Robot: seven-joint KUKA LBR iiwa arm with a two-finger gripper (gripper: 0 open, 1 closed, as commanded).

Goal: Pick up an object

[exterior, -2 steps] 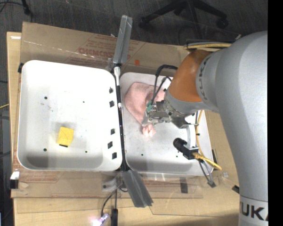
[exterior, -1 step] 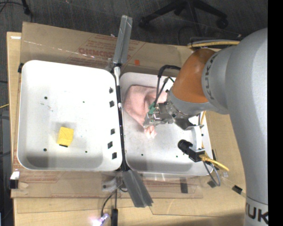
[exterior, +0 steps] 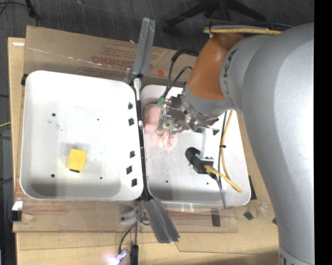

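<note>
A yellow block [exterior: 77, 159] lies in the left bin [exterior: 55, 93], toward its front left. In the right bin [exterior: 177, 189], a pale pink soft object [exterior: 156, 121] rests against the left wall, near the divider. My gripper [exterior: 169, 127] is low over the right bin, directly at the pink object's right side, partly covering it. The wrist hides the fingers, so their state is hidden and I cannot see whether the pink object sits between them.
A grey divider bar [exterior: 139, 93] runs between the two bins. Brown cardboard [exterior: 88, 48] lies under the bins at the back. The arm's large grey body covers the right bin's right side.
</note>
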